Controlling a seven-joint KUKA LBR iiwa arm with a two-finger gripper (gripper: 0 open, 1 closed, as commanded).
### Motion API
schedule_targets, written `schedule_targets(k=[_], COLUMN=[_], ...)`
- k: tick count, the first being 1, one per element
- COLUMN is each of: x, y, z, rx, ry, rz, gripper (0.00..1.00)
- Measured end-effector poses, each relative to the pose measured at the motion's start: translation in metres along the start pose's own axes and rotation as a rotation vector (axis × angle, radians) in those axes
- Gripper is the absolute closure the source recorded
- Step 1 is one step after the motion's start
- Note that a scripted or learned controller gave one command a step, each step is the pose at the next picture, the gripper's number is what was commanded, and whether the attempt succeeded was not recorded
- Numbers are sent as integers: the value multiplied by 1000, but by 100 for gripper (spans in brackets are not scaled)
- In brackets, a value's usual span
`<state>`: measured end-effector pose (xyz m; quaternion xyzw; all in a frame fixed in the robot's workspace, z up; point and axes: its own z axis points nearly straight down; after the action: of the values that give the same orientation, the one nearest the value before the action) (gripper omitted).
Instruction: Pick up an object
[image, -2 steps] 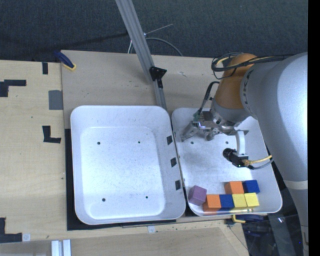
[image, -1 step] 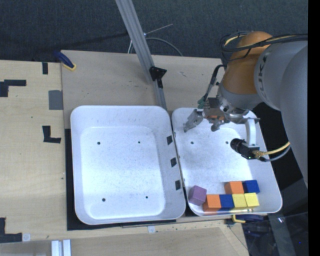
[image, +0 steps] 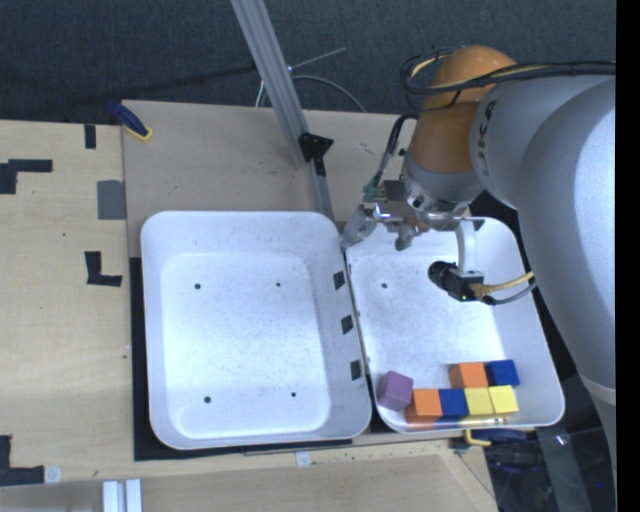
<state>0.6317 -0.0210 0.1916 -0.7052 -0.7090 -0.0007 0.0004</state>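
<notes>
Tool (image: 405, 228) up at the far edge of the right bin (image: 440, 330), near the divide between the two bins, hanging off the grey arm (image: 560, 180) with its orange band (image: 455, 100). Cannot tell how the tool is set: blurred metal parts, nothing visibly between them. Nothing held.

Blocks all bunched in the near corner of the right bin: purple block (image: 397, 389) at the near-left, tilted; orange block (image: 427, 402), blue block (image: 453, 402), yellow block (image: 480, 401) and a second yellow block (image: 504, 399) in a row along the near wall; another orange block (image: 467, 375) and another blue block (image: 502, 372) just behind them. Left bin (image: 240, 330) beside it, white, with dark dots.

Well apart: tool at the far end, blocks at the near end.

Risks, judged from the layout:
- Blocks touching side to side, so probably no gap to enter; likely to land on top of a neighbour or shove the row.
- Row tight against the near wall; likely clash with the rim on the way down.
- Possibly two blocks caught at once, then one dropped.
- Purple block the easiest pick since partly clear of the rest, but tilted, so may twist or squirt out on closing.
- Black part and cable (image: 470, 282) hanging under the wrist, could snag the bin wall on a long sweep.
</notes>
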Motion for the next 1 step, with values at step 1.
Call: schedule_targets(k=[1], x=[20], y=[-19], z=[0], rx=[3], ry=[-3], rz=[4], gripper=[0])
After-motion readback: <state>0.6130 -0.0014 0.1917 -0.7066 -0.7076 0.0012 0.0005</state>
